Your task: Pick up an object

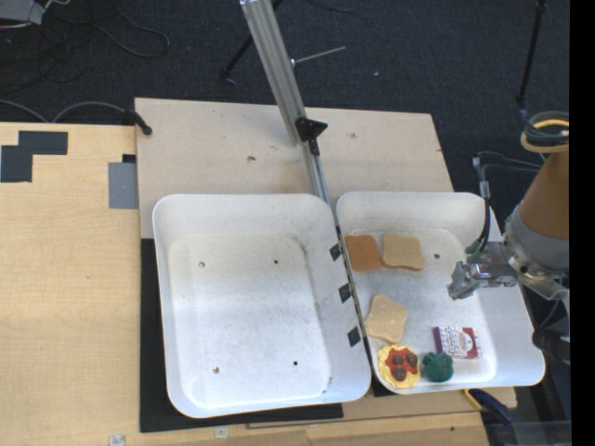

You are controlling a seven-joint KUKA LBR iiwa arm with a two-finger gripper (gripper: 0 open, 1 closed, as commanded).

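The right bin [437, 214] holds two toast slices, a darker one [363, 252] and a paler one [403, 251], side by side near its back. A third pale slice [387, 320] lies by the divider. At the front sit a small pizza-like disc [399, 364], a green broccoli piece [437, 367] and a red-and-white packet [456, 342]. My gripper [462, 283] hangs over the right side of this bin, to the right of the toast and above the packet, with nothing seen between its fingers.
The left bin [242, 305] lies beside the right one. A slanted metal rail [284, 82] runs from the back down to the divider between the bins. Wooden board lies behind; cables trail on the dark floor.
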